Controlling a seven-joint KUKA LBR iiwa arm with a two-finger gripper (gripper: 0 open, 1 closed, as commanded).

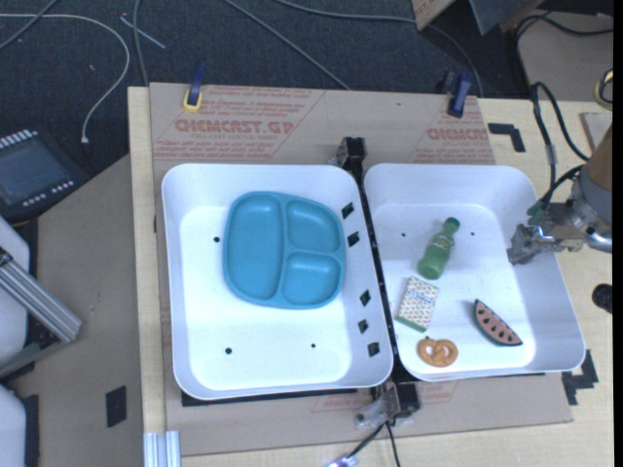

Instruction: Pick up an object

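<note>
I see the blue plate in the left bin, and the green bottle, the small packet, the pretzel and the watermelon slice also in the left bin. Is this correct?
Not quite. The blue plate is in the left bin, but the green bottle, the small packet, the pretzel and the watermelon slice lie in the right bin. The camera view shows this.

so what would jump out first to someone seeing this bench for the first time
The big blue divided plate in the left bin draws the eye first. Next comes the cluster in the right bin: a green bottle, a small patterned packet, a pretzel and a watermelon slice. The gripper sits at that bin's right edge.
</note>
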